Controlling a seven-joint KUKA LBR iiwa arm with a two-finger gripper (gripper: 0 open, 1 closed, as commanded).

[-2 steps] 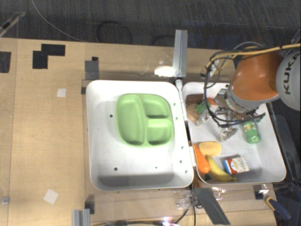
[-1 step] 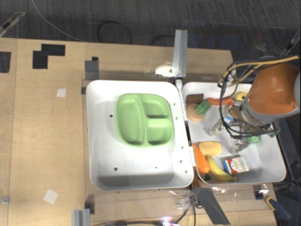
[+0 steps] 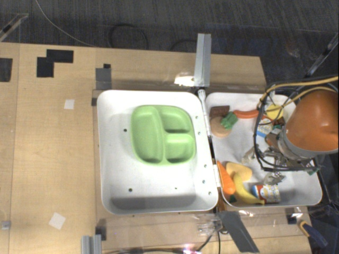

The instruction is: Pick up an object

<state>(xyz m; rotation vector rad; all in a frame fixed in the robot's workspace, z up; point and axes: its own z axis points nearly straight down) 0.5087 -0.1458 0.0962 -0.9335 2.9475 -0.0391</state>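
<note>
The right bin holds the objects. A yellow banana lies at its front left, beside an orange carrot. A small can lies on its side next to the banana. At the back left are a brown block, a green piece on a tan round thing, and a red-orange sausage shape. My gripper hangs low in this bin under the orange band, just above the can; the wrist and cables hide it.
The left bin holds a green divided plate. A yellow item sits at the back of the right bin, partly behind cables. A metal post stands behind the wall between the bins.
</note>
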